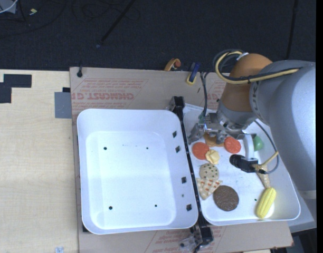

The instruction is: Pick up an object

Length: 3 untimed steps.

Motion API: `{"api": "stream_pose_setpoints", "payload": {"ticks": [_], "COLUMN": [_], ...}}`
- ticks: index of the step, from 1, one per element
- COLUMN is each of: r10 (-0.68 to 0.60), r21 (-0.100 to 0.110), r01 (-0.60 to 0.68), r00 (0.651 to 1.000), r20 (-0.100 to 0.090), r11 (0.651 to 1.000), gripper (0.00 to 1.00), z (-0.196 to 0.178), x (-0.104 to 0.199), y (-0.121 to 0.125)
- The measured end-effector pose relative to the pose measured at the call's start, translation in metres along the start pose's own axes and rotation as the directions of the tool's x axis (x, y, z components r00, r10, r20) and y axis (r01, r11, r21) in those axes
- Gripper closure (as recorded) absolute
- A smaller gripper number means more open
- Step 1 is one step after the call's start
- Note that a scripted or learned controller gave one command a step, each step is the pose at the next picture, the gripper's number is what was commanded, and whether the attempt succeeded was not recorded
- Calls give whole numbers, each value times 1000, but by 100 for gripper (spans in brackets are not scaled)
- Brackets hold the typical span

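The gripper hung low over the right bin, near that bin's far end and close to the wall beside the left bin. The grey arm and its orange band covered much of the tool from above, so whether it was wide, narrow or closed on anything could not be told. A small orange piece showed right at the gripper's tip; whether it touched the tip or lay just under it could not be told.

The loose things all lay in the right bin, on the side of the gripper toward the view's bottom. Just beside the gripper, toward the left bin, lay a red-orange disc. A second red-orange disc lay just beside it on the opposite side. Between the two discs, slightly further from the gripper, sat a small yellow lump against the first disc. A green item lay beyond the second disc, partly hidden by the arm. Further from the gripper came a pale round wafer, then a pale ridged wedge touching it. A brown round biscuit lay against the wedge. Farthest from the gripper, well apart from it, a yellow ridged piece rested near the bin's lower corner
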State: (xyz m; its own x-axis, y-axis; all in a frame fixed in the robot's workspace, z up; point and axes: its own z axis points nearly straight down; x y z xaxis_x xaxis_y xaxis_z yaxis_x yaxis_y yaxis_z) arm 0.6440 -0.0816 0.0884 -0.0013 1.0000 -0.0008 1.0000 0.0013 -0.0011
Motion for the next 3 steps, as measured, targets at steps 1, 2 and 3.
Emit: {"api": "stream_pose_setpoints", "payload": {"ticks": [1,2,3], "r10": [0,0,0], "r21": [0,-1,0], "r01": [0,0,0], "r00": [1000,1000,1000], "r20": [-1,-1,0], "r11": [1000,1000,1000], "gripper": [0,0,0], "z": [0,0,0], "x": [-12,-26,1], "y": [-5,1,0]}}
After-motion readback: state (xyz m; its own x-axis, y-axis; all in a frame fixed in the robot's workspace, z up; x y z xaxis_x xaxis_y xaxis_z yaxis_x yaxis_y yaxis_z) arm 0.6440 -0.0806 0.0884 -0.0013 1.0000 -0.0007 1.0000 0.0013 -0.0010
